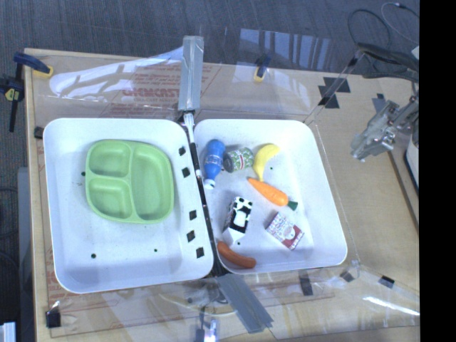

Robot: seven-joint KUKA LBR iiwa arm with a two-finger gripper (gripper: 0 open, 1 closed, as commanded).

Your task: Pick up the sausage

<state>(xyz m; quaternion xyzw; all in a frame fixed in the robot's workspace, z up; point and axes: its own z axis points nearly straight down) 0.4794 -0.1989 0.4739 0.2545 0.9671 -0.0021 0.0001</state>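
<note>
The sausage (236, 256) is lying at the lower edge of the right bin (324, 191), near that bin's lower left corner, just beside the divider between the two bins. It is reddish-brown and is resting at a slight slant, touching no other item.

The pincer (372, 140) is hanging at the right of the frame, outside the right bin and above the desk (388, 241), well apart from the sausage. Its metal fingers are pointing toward the lower left of the frame. Nothing is sitting between them. How far they are standing apart cannot be told from this view.

The right bin is holding several other items. A blue bottle (212, 159) is lying at the upper left of that bin, just beside a small green can (239, 159). A yellow banana (265, 158) is lying just right of the can. An orange carrot (268, 192) is lying diagonally in the middle of the bin. A black-and-white cow-patterned carton (240, 216) is lying below the carrot, just above the sausage. A small red-and-white box (284, 231) is lying toward the lower right of the bin.

The left bin (64, 248) is holding a green divided plate (130, 181) with three compartments, sitting in the bin's upper middle area.
</note>
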